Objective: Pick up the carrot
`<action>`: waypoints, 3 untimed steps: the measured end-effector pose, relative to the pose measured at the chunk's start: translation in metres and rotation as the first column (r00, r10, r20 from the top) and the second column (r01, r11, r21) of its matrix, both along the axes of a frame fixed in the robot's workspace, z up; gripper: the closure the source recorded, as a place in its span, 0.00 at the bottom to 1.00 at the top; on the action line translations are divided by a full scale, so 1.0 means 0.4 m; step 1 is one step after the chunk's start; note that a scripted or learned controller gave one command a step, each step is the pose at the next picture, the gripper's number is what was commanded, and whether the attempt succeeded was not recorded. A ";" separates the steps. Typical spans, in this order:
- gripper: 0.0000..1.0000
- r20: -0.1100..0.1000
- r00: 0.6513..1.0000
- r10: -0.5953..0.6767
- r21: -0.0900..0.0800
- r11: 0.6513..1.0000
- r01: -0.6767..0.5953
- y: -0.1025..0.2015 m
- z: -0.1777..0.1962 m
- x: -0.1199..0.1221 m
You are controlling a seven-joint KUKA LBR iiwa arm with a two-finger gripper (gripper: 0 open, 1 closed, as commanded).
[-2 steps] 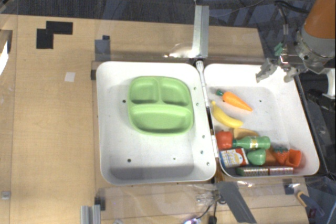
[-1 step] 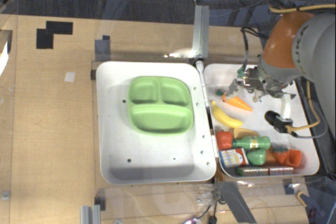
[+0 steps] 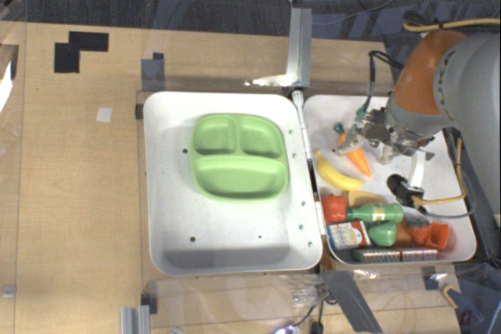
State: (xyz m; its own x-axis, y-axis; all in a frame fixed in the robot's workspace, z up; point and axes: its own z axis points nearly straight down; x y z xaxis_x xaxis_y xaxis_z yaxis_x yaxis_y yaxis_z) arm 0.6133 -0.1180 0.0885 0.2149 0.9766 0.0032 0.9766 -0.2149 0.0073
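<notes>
The arm [image 3: 454,82] is at the approach step, low over the right bin [image 3: 462,246]; whether the gripper [image 3: 374,138] is released or clenched I cannot tell. The carrot [image 3: 359,161] lies just beside it, on the bin floor. Next, I judge, it must close around the carrot. The left bin [image 3: 164,246] holds a green plate [image 3: 238,156]; the right also holds a banana [image 3: 337,177].

Grey arm [image 3: 468,82] reaching in from right, orange-banded wrist bent down, gripper [image 3: 362,143] low
</notes>
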 end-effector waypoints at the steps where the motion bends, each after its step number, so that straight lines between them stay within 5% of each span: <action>1: 0.00 -0.003 0.914 0.405 -0.003 0.914 -0.405 0.022 0.018 -0.004; 2: 1.00 0.003 0.914 0.405 -0.006 0.914 -0.405 0.023 0.049 0.001; 3: 1.00 -0.003 0.993 0.115 -0.002 0.993 -0.115 0.112 0.244 -0.025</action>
